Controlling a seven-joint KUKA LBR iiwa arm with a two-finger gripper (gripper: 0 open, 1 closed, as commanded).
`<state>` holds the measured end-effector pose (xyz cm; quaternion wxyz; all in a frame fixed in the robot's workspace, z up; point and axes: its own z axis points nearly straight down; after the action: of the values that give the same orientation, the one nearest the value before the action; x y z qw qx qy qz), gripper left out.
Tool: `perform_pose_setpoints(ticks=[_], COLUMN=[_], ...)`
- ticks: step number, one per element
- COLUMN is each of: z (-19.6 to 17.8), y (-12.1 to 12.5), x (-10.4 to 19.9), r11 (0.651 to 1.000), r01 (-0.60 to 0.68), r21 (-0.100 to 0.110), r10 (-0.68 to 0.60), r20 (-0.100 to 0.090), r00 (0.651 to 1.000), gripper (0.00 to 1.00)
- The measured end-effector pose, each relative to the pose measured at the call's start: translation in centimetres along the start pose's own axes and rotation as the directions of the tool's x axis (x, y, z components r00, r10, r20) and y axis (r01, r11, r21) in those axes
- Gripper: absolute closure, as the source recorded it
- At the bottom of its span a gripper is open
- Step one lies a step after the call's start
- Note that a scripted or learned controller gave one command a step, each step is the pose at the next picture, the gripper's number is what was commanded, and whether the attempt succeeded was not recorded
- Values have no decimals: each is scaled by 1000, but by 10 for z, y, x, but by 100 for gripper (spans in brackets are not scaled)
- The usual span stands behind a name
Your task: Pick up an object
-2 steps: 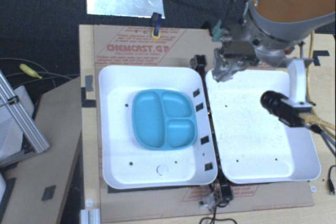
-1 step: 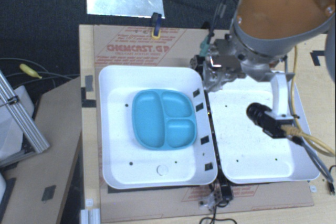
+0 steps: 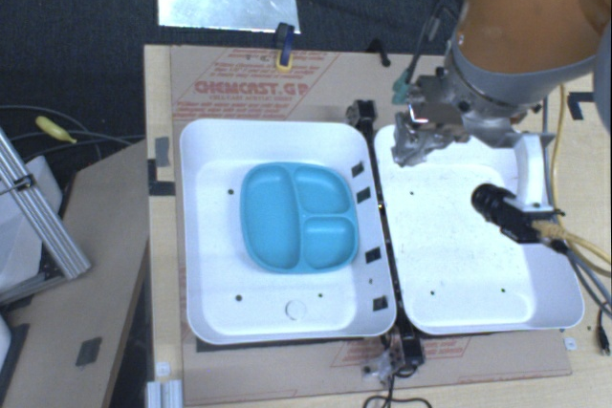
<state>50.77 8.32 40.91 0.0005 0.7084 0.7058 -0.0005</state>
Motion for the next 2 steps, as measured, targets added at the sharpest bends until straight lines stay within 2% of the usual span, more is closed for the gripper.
perform_pose_setpoints(ticks=[1,2], z=[-3,-56], y=[-15,-21], x=[74,39], r11=[1000,1000], r01=[14,2], r21=[-2,-8], r10=[-14,-2], r20=[-5,-4], r00=[1000,1000], gripper=[100,100])
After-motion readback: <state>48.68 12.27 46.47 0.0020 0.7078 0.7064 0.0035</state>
